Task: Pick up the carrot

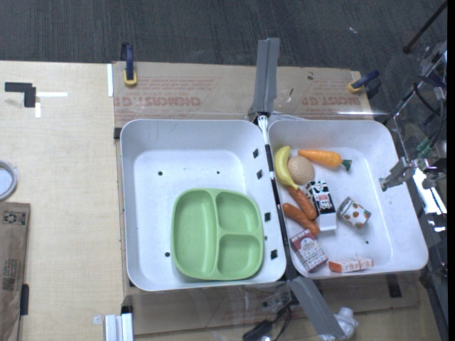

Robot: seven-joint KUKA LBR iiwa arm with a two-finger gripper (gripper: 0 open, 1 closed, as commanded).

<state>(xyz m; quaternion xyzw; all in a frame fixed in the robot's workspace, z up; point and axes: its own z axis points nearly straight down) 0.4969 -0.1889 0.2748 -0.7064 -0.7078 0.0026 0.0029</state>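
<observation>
Carrot [321,158]: orange, tapered, with a small green stem end pointing right; it lies nearly level in the upper middle of the right bin [384,137], apart from that bin's top wall.
Near neighbours: a tan egg-shaped item [301,170] sits just below-left of the carrot's thick end, with a banana [283,166] curved along the bin's left wall.
Further items: two more orange carrot-like pieces [301,210] lie slanted below, beside a black-and-white carton [322,199], a small wrapped box [353,213], a red-and-white packet [308,252] and an orange packet [350,264].
Open room: bare white floor lies right of the carrot, toward the right wall.
Gripper [392,180]: at the right bin's right edge, well apart from the carrot; jaw state cannot be told.
Left bin [142,155]: holds a green divided plate [217,234].
</observation>
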